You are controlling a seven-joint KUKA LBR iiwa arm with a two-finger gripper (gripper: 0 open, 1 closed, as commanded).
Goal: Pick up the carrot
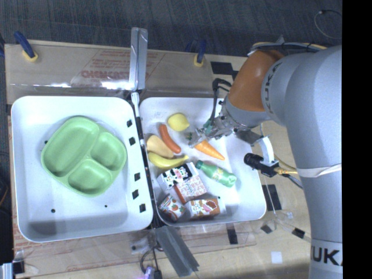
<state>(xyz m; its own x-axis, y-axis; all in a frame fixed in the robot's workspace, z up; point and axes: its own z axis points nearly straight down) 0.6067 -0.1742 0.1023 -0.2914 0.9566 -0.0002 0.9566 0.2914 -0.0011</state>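
Observation:
The carrot point(210, 150) is orange and lies flat in the right bin point(250, 202), its tip pointing to the lower right. My gripper point(204, 132) hangs just above the carrot's thick upper-left end, close to it or touching it. The carrot rests on the bin floor and looks not to be lifted. The grey arm with its orange band point(251, 89) reaches in from the right and hides the bin's upper right corner.
Around the carrot lie a yellow lemon point(178, 121), a red sausage point(168, 138), bananas point(163, 154), a green bottle point(217, 174) and printed boxes point(187, 193). The left bin point(29, 214) holds a green divided plate point(85, 154).

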